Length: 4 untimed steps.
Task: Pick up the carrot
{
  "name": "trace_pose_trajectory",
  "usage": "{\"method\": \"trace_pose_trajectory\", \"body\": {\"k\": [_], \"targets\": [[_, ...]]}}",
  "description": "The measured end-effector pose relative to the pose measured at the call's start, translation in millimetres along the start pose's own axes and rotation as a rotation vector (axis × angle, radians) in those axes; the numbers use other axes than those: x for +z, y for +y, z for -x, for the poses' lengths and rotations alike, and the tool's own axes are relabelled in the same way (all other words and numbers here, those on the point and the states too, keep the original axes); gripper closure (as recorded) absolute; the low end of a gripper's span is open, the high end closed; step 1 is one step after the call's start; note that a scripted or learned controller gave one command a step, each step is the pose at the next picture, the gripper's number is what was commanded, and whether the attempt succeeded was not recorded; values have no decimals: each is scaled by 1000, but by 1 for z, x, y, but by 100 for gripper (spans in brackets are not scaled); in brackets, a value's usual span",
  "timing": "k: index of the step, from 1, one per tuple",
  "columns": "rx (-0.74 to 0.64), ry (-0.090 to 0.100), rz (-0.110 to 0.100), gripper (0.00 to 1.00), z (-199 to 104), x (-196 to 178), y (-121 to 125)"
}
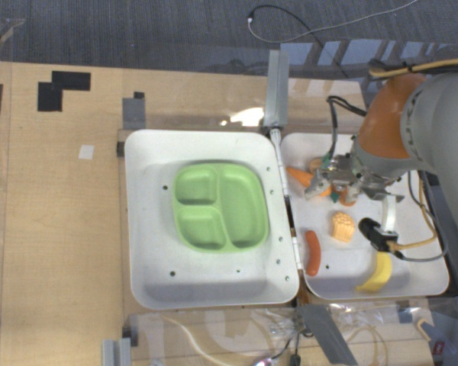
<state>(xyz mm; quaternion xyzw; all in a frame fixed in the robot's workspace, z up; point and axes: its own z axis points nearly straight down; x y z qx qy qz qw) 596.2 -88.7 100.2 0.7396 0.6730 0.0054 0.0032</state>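
Note:
The carrot [298, 177] lies in the right bin [412, 284] near its left wall, with its orange tip pointing up and left. My gripper [332, 187] hangs low right over the carrot's right end and hides that part. The grey arm with its orange band [385, 124] reaches in from the right. I cannot see whether the carrot is between the gripper's parts.
The right bin also holds a corn piece [342, 226], a red sausage [313, 252] by the left wall and a banana [375, 273] at the front. The left bin [145, 280] carries a green divided plate [218, 207]. Cables trail beside the wrist.

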Motion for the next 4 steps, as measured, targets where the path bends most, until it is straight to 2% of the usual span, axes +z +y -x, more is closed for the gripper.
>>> {"method": "trace_pose_trajectory", "body": {"k": [1, 2, 3, 4], "targets": [[-148, -6, 9, 0, -2, 6, 54], [-154, -8, 14, 100, -3, -6, 56], [-294, 2, -24, 100, 3, 5, 64], [-202, -2, -6, 100, -54, -86, 15]]}}
